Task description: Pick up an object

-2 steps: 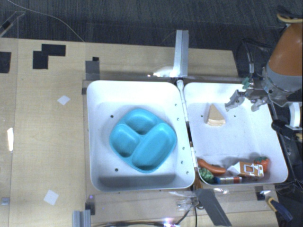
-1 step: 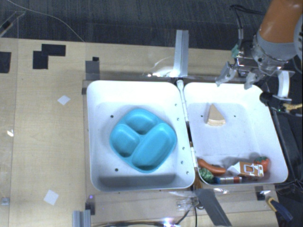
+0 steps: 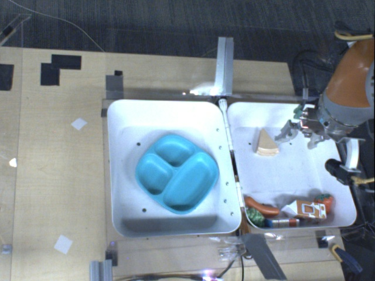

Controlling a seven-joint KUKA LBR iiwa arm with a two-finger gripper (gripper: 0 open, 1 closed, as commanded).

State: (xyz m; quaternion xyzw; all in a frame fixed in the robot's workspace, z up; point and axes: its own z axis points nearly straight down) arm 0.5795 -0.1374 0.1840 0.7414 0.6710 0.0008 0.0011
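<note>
Objects for picking lie in the right bin (image 3: 328,113): a tan wedge (image 3: 267,143) near its left wall toward the far edge, and along the near edge a sausage-like piece (image 3: 262,206), something green (image 3: 254,216) in the near-left corner, a small carton (image 3: 310,209) whose print is too small to read, and a marker (image 3: 286,222). From the right edge, the arm (image 3: 350,86) leans over this bin, orange band uppermost, its gripper (image 3: 297,127) just beside the wedge. Open or closed, I cannot tell. A blue divided plate (image 3: 176,172) fills the left bin (image 3: 123,157).

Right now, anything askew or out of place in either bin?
Nothing spilled or damaged. Blue divided plate lies rotated in the left bin. In the right bin, small items are heaped along the near edge; the wedge sits apart, near the gripper.
</note>
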